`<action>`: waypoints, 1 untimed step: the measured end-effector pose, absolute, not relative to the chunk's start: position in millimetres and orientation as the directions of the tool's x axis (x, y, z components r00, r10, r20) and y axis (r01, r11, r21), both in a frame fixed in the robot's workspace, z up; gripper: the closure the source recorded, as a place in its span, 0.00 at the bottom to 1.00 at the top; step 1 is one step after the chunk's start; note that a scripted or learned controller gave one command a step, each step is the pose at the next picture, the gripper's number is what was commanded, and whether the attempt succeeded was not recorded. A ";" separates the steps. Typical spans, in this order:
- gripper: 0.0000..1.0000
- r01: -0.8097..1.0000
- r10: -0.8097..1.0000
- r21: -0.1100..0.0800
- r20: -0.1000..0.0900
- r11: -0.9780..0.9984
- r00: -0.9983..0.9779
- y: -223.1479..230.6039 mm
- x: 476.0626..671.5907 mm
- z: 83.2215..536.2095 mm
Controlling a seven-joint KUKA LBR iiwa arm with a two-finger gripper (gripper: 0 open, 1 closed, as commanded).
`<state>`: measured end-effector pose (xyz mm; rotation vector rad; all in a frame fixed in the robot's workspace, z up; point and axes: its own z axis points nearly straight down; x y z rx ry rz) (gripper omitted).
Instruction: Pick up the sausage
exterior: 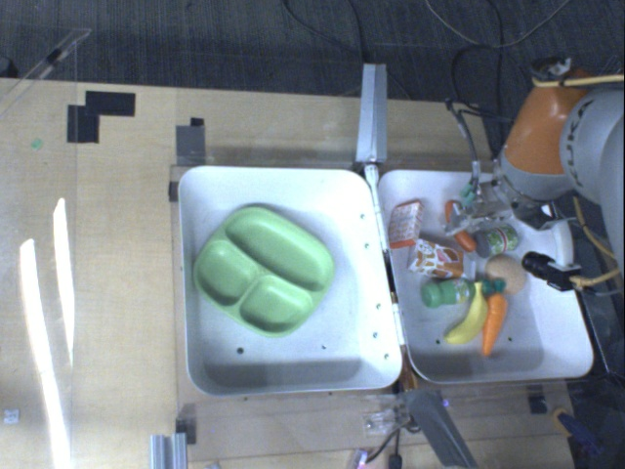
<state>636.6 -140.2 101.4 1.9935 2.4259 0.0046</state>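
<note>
The sausage (pixel 460 234) is a small reddish-orange piece lying near the back of the right bin (pixel 557 355), between a red-and-white packet and a can. My gripper (pixel 480 199) hangs just above and behind it, at the end of the grey arm with the orange band (pixel 540 135). The gripper's lower part covers some of the sausage, and I see nothing lifted clear of the bin.
In the right bin lie two snack packets (pixel 405 223) (pixel 436 258), a can (pixel 496 238), a green bottle (pixel 446 292), a banana (pixel 470 320), a carrot (pixel 493 322) and a beige round item (pixel 505 274). The left bin (pixel 283 369) holds a green divided plate (pixel 264 269).
</note>
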 end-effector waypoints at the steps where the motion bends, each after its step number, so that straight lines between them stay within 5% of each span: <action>1: 1.00 0.990 0.990 0.002 0.006 0.143 -0.143 -170.7 600.8 119.1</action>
